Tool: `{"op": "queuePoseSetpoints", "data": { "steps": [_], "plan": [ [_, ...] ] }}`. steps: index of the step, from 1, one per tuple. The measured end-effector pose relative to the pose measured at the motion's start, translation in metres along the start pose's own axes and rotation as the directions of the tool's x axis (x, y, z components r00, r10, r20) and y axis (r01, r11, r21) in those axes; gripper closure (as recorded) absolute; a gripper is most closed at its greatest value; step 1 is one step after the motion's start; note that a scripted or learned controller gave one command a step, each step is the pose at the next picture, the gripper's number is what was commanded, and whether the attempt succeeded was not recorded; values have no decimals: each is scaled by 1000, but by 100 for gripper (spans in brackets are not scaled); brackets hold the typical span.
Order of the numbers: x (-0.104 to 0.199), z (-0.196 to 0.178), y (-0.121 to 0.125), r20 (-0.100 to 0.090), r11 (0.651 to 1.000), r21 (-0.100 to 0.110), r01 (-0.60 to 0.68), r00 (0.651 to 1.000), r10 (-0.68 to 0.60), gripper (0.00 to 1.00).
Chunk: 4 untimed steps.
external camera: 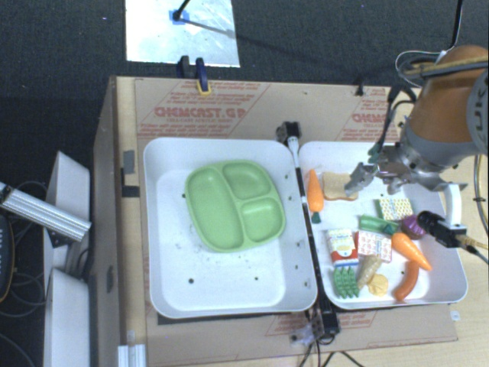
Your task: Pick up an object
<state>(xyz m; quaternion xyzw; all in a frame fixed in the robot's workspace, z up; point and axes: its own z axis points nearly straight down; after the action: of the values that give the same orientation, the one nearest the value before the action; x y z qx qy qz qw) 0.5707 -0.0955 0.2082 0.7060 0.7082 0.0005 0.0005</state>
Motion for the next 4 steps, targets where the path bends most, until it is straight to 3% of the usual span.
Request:
{"op": "queuePoseSetpoints", "data": {
  "steps": [1,2,3,4],
  "plan": [
    [-33,123,6,1,1000,0,-2,1000,2,0],
    [-13,123,42,0,1000,-1,1,1000,-1,0],
    [-13,113,42,0,1000,-2,2,1000,-2,100],
    [-13,113,42,0,1000,-2,2,1000,-2,0]
  ]
}}
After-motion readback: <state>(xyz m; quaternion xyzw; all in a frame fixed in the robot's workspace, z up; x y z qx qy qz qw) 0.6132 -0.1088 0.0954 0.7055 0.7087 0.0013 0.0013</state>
